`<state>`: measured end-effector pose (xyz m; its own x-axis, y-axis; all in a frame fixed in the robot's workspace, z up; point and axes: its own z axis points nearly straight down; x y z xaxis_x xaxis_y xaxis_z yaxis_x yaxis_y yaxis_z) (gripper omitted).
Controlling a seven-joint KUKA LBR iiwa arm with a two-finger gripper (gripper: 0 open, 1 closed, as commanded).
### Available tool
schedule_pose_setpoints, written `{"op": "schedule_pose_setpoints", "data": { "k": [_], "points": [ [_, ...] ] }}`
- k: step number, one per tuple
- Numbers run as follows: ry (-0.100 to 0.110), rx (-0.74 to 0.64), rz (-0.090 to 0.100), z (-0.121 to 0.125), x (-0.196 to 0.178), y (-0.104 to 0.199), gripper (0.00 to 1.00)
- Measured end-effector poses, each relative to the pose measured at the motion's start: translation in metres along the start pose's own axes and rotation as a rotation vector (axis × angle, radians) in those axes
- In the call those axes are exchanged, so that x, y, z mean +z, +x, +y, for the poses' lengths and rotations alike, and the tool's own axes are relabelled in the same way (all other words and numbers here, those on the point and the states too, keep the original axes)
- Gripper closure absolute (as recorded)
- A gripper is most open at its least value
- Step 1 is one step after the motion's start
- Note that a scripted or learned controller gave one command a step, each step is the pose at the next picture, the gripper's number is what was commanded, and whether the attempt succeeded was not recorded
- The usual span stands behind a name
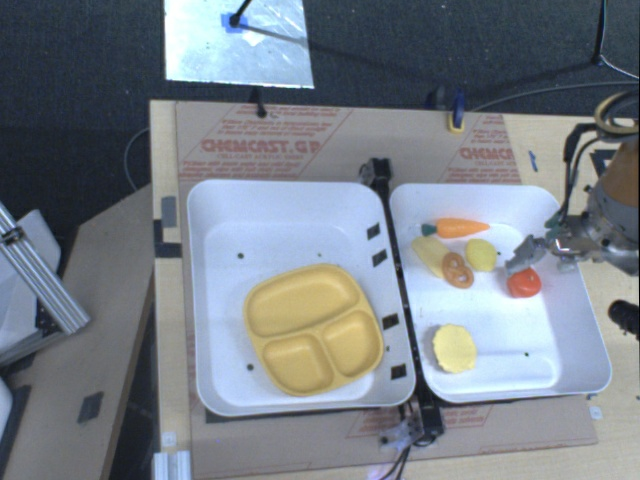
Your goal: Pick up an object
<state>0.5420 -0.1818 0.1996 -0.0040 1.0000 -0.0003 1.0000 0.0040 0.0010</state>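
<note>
Centrally for you, the task's candidates lie in the right bin (575,363): a red tomato (524,284), a carrot (457,227), a yellow lemon (481,256), an orange ring (458,271) resting on a pale yellow piece (432,253), and a round yellow disc (454,348) nearer the front wall. Note the gripper (527,252) just above the tomato, at the bin's right side; you cannot tell from this angle whether its fingers are parted or closed, and nothing shows between them. Beside it, the left bin (215,268) holds a yellow divided tray (313,327).
</note>
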Motion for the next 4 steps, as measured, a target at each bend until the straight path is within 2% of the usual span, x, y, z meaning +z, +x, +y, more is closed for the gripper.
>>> {"op": "schedule_pose_setpoints", "data": {
  "k": [1, 2, 3, 4],
  "points": [
    [0.002, 0.002, 0.0, 0.005, 0.043, -0.001, 0.0],
    [-0.006, 0.004, -0.006, 0.0, 0.083, -0.006, 0.0],
    [0.001, 0.003, 0.0, 0.001, 0.116, -0.006, 0.0],
    [-0.003, 0.002, 0.0, 0.003, 0.103, -0.006, 1.0]
  ]
}}
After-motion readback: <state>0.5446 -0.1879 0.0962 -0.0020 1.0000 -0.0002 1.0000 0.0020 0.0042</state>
